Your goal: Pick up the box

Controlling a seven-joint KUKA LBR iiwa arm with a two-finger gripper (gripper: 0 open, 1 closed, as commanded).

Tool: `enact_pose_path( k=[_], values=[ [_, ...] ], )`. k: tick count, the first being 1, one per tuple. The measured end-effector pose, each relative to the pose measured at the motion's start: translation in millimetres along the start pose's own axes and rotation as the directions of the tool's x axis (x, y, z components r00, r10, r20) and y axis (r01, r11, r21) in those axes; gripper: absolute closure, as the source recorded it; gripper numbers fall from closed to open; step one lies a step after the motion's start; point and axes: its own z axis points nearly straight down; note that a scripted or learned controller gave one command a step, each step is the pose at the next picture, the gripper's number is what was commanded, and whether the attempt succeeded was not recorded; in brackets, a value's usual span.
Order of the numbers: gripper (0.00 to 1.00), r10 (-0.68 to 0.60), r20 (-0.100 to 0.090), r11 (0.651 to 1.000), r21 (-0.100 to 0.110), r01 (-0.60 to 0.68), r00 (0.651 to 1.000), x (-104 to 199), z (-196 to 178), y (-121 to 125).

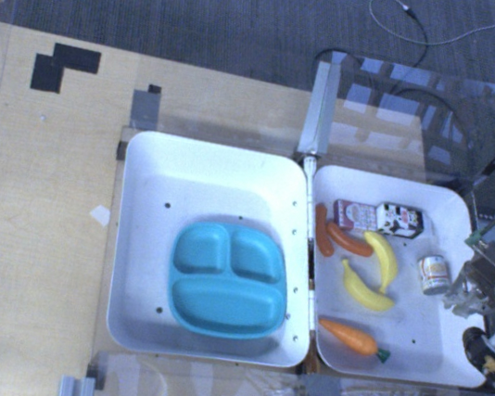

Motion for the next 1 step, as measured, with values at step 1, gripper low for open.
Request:
enact_pose_path(
  k=[1],
  values=[
    [1.00, -0.177, -0.003, 0.984, -0.009, 0.177, 0.984, 51.1, 105.9, -28.3]
  ],
)
